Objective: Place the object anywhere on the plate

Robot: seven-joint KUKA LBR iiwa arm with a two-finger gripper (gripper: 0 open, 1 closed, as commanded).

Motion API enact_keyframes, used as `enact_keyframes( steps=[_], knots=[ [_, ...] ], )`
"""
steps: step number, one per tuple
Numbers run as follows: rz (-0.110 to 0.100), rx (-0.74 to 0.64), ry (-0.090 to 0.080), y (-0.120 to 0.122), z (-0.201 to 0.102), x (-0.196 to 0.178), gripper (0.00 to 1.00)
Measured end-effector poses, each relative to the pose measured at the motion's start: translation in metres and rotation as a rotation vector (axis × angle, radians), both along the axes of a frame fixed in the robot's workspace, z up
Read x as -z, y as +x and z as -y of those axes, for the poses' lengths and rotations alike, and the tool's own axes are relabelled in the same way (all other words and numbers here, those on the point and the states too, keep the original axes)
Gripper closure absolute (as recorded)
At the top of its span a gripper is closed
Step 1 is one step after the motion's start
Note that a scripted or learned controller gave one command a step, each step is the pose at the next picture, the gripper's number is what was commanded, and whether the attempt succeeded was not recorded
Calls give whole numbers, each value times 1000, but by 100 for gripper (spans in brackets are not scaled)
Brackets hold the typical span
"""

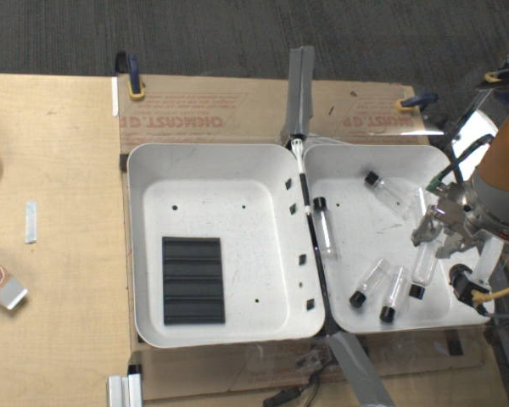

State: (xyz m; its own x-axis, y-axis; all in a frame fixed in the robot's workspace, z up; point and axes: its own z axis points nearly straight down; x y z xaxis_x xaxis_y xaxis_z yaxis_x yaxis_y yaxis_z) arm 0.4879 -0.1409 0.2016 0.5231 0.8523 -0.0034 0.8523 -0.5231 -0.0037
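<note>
1. Camera view: the gripper (439,227) hovers low in the right bin (356,164) among clear tubes (390,293); whether it is open, I cannot tell.
2. The dark plate (192,280) lies in the left bin (153,176) (well apart); seat one tube squarely before lifting.

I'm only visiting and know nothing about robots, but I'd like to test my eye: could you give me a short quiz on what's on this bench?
1. True or false: the dark ribbed plate lies in the left bin.
2. Which bin holds the clear tubes with black caps? A) left bin B) right bin C) neither
3. Fill in: the claw hovers near the right bin's ____ edge.

Key
1. True.
2. B. Several tubes, for example one by the divider between the bins, lie in the right bin.
3. Right. The claw sits beside a tube there; whether it grips anything cannot be told.
</note>
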Motion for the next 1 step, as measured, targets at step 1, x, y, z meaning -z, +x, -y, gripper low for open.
enact_keyframes(
  steps=[1],
  knots=[
    [0, 278, -2, -11, -90, -42, 100]
  ],
)
